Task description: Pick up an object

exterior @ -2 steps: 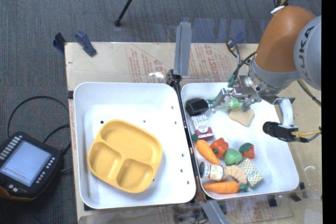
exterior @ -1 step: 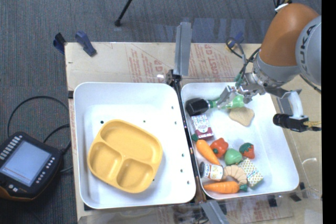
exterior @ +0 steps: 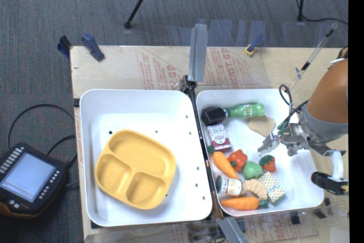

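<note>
Camera view: left bin (exterior: 91,105) on the desk (exterior: 142,65) holds a yellow divided tray (exterior: 135,168). Right bin (exterior: 296,193) holds the pickable objects: a green bottle with black cap (exterior: 233,112) at the far side, a small red-labelled box (exterior: 218,138), two carrots (exterior: 223,164), a red pepper (exterior: 238,159), a green round item (exterior: 252,169), a strawberry (exterior: 268,163) and a small jar (exterior: 229,185). Claw (exterior: 272,144) sits low over the bin's right half, just beside the strawberry; fingers apart, nothing between them.
</note>
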You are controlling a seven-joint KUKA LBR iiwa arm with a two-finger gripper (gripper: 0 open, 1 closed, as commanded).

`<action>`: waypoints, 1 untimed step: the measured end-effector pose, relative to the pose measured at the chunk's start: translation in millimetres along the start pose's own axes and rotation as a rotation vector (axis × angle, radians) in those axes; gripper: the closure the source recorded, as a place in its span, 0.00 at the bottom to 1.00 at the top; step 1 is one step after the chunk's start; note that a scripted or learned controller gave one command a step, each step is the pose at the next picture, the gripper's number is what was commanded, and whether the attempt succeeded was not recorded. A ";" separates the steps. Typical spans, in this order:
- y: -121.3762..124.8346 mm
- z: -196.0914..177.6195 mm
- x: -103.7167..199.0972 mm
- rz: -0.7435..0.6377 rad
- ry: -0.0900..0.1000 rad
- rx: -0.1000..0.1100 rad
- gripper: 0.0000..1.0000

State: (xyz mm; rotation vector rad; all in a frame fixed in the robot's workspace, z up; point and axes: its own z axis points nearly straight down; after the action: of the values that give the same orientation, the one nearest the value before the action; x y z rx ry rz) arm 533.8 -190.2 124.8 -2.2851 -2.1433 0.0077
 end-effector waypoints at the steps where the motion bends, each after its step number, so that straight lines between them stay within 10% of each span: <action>1: -25.5 40.4 3.9 0.068 0.001 -0.001 0.00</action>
State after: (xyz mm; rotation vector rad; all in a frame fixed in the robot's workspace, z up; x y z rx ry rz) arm 508.3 -184.6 84.7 -2.3571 -2.0643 0.0056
